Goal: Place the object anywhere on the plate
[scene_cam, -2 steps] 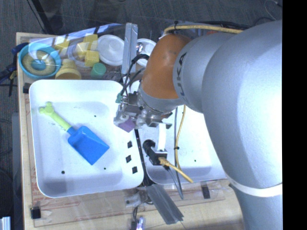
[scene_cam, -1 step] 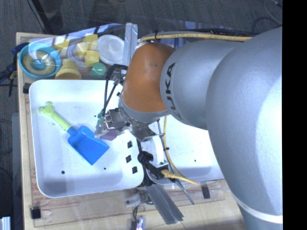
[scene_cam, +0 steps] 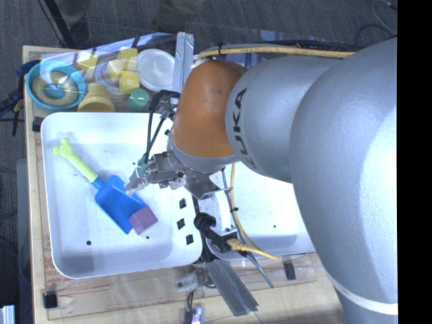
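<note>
1. Grey arm [scene_cam: 324,133] with its orange band [scene_cam: 209,113] covers the right bin [scene_cam: 283,238] almost wholly, so any plate there is hidden; I cannot tell where the plate lies.
2. White plastic of the left bin [scene_cam: 74,181] holds a blue toy shovel [scene_cam: 118,204] with a pale green handle, lying flat at a slant, its handle pointing to the far left corner.
3. A small purple block [scene_cam: 143,219] lies touching the near edge of the shovel's blade.
4. The tool [scene_cam: 145,174] hangs low over the left bin, just beside the far end of the blade. Its state cannot be told from this angle, and nothing can be seen held in it.
5. Judged from this, the task is at its start: shovel and block both rest on the bin floor, and pickup, carry and placing are probably all left.
6. Beyond the bins, toy cups and a blue bowl [scene_cam: 50,86] sit on the bench [scene_cam: 34,262].
</note>
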Tool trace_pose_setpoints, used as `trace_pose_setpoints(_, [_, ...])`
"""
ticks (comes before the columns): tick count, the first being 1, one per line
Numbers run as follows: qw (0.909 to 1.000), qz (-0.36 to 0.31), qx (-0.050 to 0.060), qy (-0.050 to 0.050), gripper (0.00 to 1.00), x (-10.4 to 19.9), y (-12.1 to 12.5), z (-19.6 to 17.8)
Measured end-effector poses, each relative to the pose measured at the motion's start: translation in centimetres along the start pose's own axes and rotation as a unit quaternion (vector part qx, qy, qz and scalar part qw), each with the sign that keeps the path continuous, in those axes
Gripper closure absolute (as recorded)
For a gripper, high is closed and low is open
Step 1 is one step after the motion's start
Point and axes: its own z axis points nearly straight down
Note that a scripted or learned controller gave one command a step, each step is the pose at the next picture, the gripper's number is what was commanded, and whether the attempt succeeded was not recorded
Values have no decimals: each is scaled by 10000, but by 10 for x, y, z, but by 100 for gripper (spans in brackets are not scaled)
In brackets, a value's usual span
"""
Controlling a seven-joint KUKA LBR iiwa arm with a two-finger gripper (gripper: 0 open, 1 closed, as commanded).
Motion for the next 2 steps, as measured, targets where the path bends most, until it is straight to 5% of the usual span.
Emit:
trace_pose_setpoints(1, [9984,-572,11,-3,0,46,21,100])
trace_pose_setpoints(2, [9983,-579,12,-5,100,45,22,90])
